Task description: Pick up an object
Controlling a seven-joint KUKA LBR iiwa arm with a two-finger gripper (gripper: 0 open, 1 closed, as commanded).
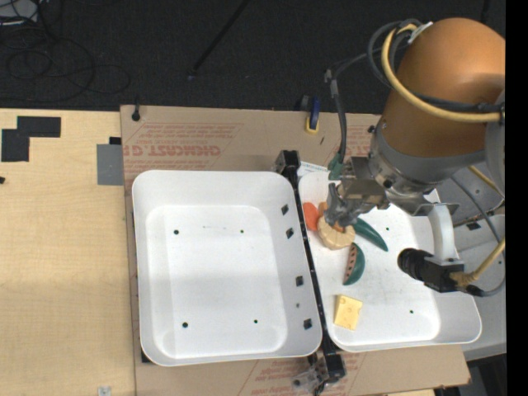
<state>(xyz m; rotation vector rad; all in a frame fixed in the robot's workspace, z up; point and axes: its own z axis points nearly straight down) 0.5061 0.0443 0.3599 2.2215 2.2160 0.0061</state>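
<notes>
We take the right bin [462, 324] as our landmark — at its upper left, the gripper [339, 219] sits directly over a tan round piece [334, 236], touching or nearly so. Whether it grasps anything we cannot tell — the piece lies straight beneath.

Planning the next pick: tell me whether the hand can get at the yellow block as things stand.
Probably yes. The yellow block lies alone on bare floor of the right bin, nothing over it; the hand is above the tan piece.
</notes>
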